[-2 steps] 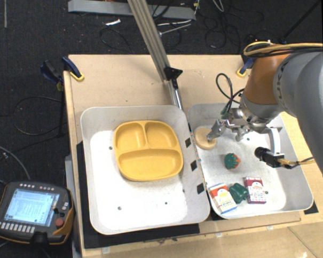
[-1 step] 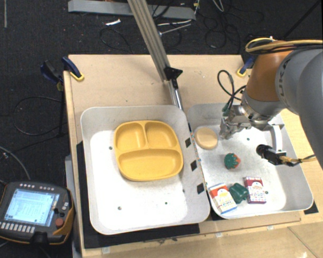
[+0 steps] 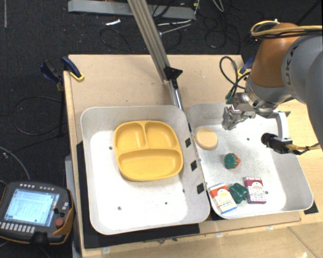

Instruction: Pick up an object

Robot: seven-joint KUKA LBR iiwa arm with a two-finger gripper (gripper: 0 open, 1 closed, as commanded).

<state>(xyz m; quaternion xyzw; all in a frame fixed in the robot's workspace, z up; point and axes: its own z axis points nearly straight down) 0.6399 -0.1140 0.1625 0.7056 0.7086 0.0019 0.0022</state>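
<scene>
My gripper (image 3: 230,119) hangs over the back of the right bin (image 3: 291,171), up and to the right of a round tan disc (image 3: 207,139). Nothing shows between its tips. A small green and red ball (image 3: 231,160) lies near the bin's middle. Along the front of that bin lie a red and white carton (image 3: 223,198), a dark green lump (image 3: 239,192) and a small red box (image 3: 255,190).
The left bin (image 3: 101,208) holds a yellow divided plate (image 3: 148,150). A metal pole (image 3: 152,38) slants across the bench back toward the gap between the bins. A teach pendant (image 3: 31,211) lies off the bench at the lower left.
</scene>
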